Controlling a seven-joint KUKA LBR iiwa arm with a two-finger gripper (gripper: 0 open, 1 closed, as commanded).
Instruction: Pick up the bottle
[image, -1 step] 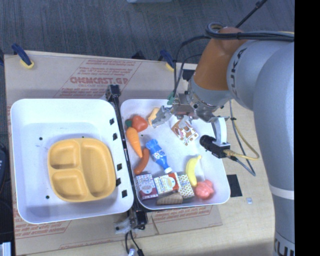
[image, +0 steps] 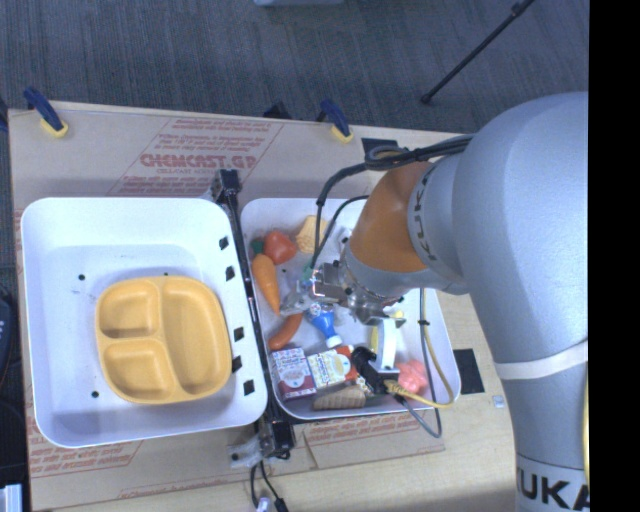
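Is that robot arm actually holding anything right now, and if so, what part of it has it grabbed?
It cannot be told. The gripper sits low in the right bin beside the bottle, with nothing clearly seen in its grasp.

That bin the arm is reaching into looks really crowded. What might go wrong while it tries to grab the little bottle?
1. The bottle, white with a blue cap, lies tight among a carrot, a sausage-like piece and small cartons. The pincer may well catch a neighbour instead.
2. The bottle lies flat and looks small, so it could slip out or be pushed aside.
3. The arm's loose cables hang over the right bin and might snag on toys.
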